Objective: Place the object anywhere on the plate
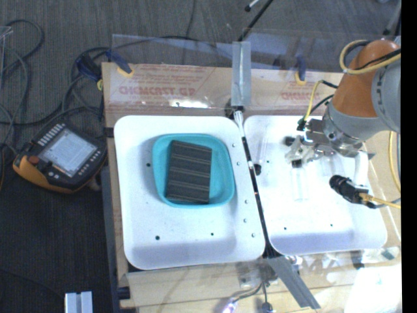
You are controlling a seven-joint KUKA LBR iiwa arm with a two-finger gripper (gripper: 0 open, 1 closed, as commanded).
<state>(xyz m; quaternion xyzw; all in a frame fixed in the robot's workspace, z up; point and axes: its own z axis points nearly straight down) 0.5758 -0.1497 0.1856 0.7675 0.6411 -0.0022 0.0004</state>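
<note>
from my console, the object (pixel 189 171) is a dark grey ribbed block, roughly rectangular, lying flat on the plate (pixel 225 181). the plate is teal, squarish with rounded corners, and the block covers most of its middle, leaving a teal border on every side, widest on the right. the plate sits in the upper middle of the left bin (pixel 137 237), which is white and shallow, with a few small dark dots on its floor.

just beside it, touching along the centre seam, is the right bin (pixel 326 233), also white. the gripper (pixel 298 150) hangs over the upper part of that bin, well apart from the plate and the block. i see pale metal parts at its tip pointing toward the left, but from this angle i cannot tell how its tip is set or whether anything is in it. the arm (pixel 365 103) comes in from the right, with its orange band (pixel 370 57) above the grey wrist. a black connector (pixel 344 186) with a yellow cable lies below the wrist over the right bin.

off the bench to the left, a teach pendant (pixel 62 156) rests on the dark carpet among black cables.
</note>
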